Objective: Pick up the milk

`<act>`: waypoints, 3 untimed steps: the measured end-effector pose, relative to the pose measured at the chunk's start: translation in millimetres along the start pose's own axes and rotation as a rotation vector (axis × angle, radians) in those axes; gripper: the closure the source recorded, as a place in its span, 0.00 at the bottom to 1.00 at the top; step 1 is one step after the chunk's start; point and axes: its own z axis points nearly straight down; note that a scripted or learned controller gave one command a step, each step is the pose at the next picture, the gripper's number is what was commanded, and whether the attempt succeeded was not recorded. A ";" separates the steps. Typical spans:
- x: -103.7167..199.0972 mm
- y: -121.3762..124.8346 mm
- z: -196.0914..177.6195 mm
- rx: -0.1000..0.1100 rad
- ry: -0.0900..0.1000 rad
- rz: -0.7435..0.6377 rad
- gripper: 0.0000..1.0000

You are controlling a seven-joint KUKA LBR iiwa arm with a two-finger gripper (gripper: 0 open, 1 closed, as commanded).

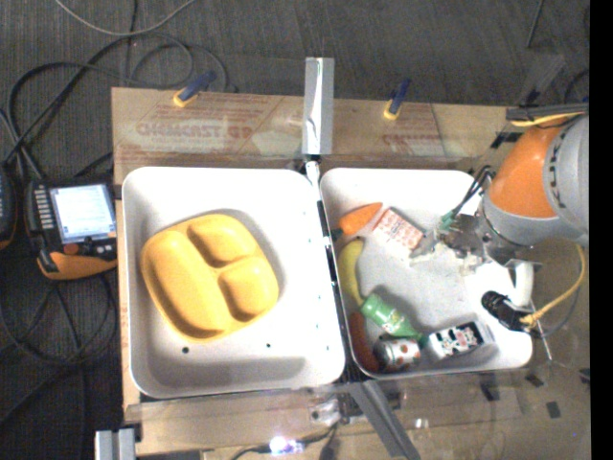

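Though the label is too small to read, the likeliest milk is the small white carton with dark and red markings (454, 340), lying on its side near the front wall of the right bin (421, 182), its long axis running roughly left to right with a slight upward tilt toward the right. The claw (450, 238) hangs over the middle of the same bin, up and back from the carton, so the carton lies toward the front edge from it, near but apart. Whether the claw is open or closed I cannot tell; the wrist hardware is a tangle of grey metal and wire there, and nothing can be made out between its tips. Just left of the carton sits a small can with a red and silver end (397, 353), nearly touching it, and a green bottle (388, 313) lies above that. Further back: a banana (351, 268) along the left wall, an orange carrot (359, 218), and a pink-and-white packet (395, 229). The left bin (153, 353) holds a yellow divided plate (211, 274). My judgement: the can crowds the carton's left end and the front wall hems it in, so a grasp across the short axis looks safest.
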 end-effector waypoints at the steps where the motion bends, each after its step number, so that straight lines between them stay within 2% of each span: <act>1: 65.1 37.9 -20.7 0.020 -0.004 -0.169 0.00; 2: 54.8 -1.5 0.6 -0.002 -0.004 -0.235 0.00; 3: 91.1 52.0 2.6 0.008 -0.011 -0.080 0.00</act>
